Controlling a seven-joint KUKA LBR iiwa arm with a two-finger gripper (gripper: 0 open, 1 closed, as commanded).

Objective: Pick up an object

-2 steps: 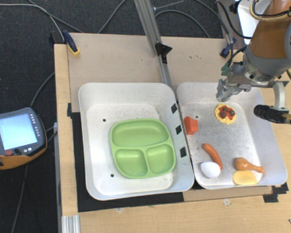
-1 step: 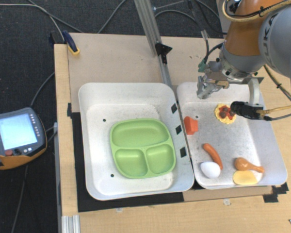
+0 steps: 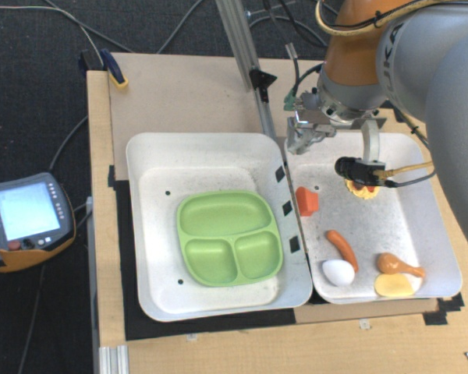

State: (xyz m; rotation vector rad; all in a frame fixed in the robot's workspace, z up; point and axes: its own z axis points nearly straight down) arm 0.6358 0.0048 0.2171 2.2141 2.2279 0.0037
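Tool [image 3: 303,137] state I cannot tell; hovering at right bin's [image 3: 433,209] back corner, I risk clipping the wall.

Two shallow white bins, side by side: a left bin [image 3: 144,209] and a right bin [image 3: 437,232]. One green divided plate [image 3: 230,236] with three compartments, in the left bin. In the right bin, six small items: one orange block [image 3: 307,202], one carrot [image 3: 342,248], one white egg [image 3: 338,272], one chicken drumstick [image 3: 398,266], one pale yellow piece [image 3: 396,286], one yellow-and-red item [image 3: 364,188] partly hidden. One blue-and-yellow clamp [image 3: 115,69] at the bench's far corner. One handheld control pendant [image 3: 25,218] off the bench.
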